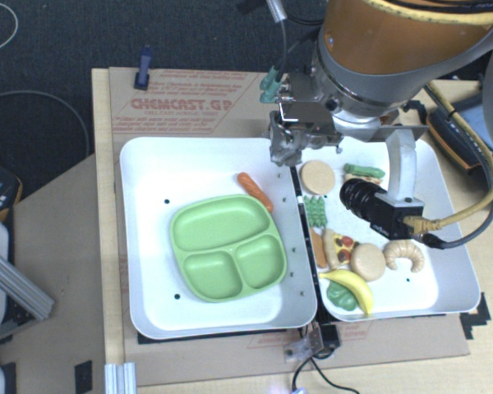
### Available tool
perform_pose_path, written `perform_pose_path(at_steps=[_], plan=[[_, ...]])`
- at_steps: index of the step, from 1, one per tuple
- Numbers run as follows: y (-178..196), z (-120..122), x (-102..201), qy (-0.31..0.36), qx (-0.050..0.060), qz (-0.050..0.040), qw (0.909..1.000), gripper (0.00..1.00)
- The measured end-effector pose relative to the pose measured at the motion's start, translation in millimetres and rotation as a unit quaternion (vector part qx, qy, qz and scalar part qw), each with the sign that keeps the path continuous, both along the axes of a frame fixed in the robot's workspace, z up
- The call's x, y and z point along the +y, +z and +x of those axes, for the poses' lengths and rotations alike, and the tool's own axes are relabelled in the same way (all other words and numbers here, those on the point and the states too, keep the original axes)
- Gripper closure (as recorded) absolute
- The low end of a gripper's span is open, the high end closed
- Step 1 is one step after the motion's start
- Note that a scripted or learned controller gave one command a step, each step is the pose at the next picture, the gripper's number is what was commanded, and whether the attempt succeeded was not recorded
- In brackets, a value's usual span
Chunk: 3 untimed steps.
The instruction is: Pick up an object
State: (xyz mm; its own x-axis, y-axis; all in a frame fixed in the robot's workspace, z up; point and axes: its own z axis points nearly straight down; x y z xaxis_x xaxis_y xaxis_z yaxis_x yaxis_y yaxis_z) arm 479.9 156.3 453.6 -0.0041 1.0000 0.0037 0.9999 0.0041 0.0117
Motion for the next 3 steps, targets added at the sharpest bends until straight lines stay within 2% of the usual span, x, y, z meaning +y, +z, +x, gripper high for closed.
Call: perform_pose_path(at_steps=[1,2,3], plan=[[-67.4,-0.9,-34.7,-0.003,0.008,-0.0023,1.0000,1.00],[-39.9,-0.4,-41.4,-0.002,0.004,-0.0016,1.0000,1.00],[-92.4,-1.3,48.6,0.000,0.008,-0.0018,1.0000,1.00]])
